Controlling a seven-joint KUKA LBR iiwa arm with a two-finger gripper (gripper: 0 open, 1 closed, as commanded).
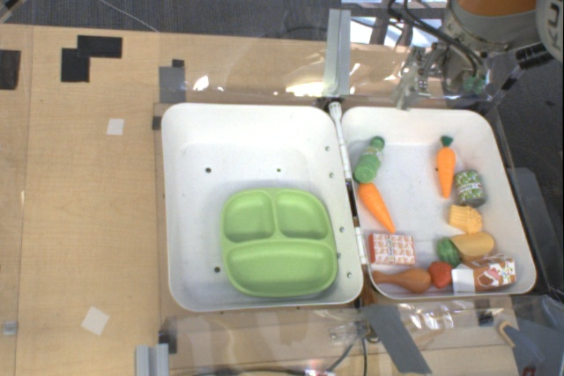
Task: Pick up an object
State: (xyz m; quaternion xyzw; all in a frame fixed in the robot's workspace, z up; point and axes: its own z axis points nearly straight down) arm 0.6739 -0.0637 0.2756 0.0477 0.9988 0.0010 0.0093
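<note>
Hovering above right bin's point(502, 145) far rim, gripper point(445, 75) state unclear, nothing visibly held. Nearest target: carrot point(446, 169) just below claw, long axis pointing toward it.

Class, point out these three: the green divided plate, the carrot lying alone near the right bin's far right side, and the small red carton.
green divided plate point(280, 242), camera view, middle ridge.
carrot point(446, 173), camera view, orange body.
red carton point(391, 249), camera view, top face.

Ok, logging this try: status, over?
Gripper above right bin's far rim, holding nothing. Two carrots, other toys untouched. Nothing in the way.
</note>
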